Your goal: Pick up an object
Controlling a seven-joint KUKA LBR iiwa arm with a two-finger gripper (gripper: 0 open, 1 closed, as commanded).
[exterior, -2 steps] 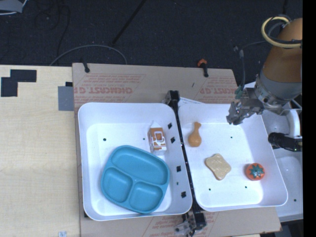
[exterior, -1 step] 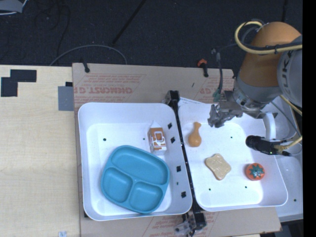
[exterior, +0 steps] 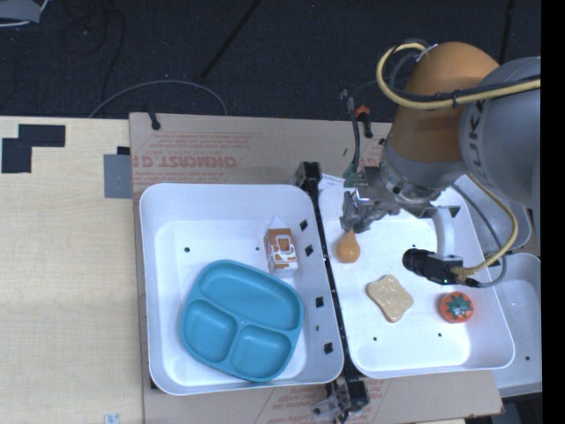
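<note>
Just under the gripper [exterior: 355, 222], at the near-left side of the right bin [exterior: 494, 360], an orange pear-shaped object [exterior: 348, 248] has its narrow top right at the gripper's tip; I cannot tell whether the gripper is open, closed or clamped on it. To the gripper's right lie a tan toast slice [exterior: 390, 298] and a red tomato [exterior: 455, 307]. Across the divider, in the left bin [exterior: 154, 237], sit a small carton [exterior: 281, 249] and a blue divided plate [exterior: 240, 321].

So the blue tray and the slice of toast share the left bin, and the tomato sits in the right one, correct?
Not quite. The camera view shows the slice of toast in the right bin, beside the tomato. The blue tray is indeed in the left bin.
</note>
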